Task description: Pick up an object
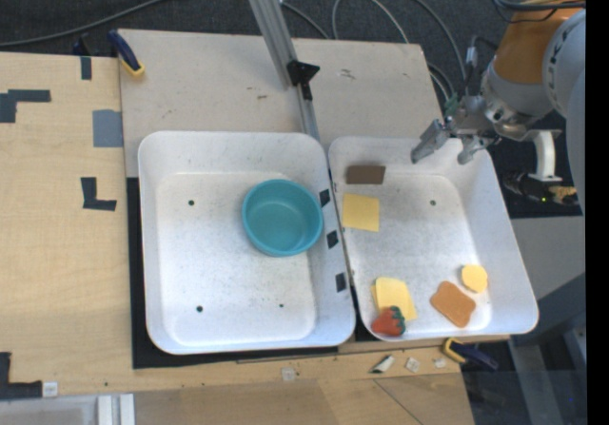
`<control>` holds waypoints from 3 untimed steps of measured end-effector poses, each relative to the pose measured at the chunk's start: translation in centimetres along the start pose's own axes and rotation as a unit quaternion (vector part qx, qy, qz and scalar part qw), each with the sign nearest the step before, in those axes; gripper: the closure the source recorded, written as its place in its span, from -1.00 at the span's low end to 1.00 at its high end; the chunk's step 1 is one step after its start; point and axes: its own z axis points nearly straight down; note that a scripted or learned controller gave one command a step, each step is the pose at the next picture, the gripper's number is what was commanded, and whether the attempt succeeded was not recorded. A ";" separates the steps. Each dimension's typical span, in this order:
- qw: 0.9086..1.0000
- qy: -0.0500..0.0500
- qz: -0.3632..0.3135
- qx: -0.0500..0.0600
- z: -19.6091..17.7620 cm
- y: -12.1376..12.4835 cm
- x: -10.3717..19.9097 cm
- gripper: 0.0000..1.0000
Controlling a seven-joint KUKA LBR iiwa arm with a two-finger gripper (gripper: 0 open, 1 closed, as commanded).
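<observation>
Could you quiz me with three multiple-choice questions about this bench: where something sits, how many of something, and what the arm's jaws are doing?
1. Where is the blue bowl?
A. In the left bin
B. In the right bin
C. On the wooden bench

2. How many pieces lie in the right bin?
A. Two
B. Four
C. Six

3. What are the jaws of the gripper doing?
A. Shut on the bowl
B. Spread open, holding nothing
C. Shut on the brown block

Answers:
1. A, the bowl rests inside the left bin.
2. C, brown block, yellow square, yellow piece, red piece, orange piece, small yellow round.
3. B, they stand apart over the right bin's far edge with nothing between them.
</observation>
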 end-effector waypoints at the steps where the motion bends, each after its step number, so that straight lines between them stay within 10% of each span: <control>1: 1.000 0.000 0.000 0.000 0.0 0.0 0.0 -1.00; 3: 1.000 0.000 0.000 0.002 10.2 0.6 0.2 -1.00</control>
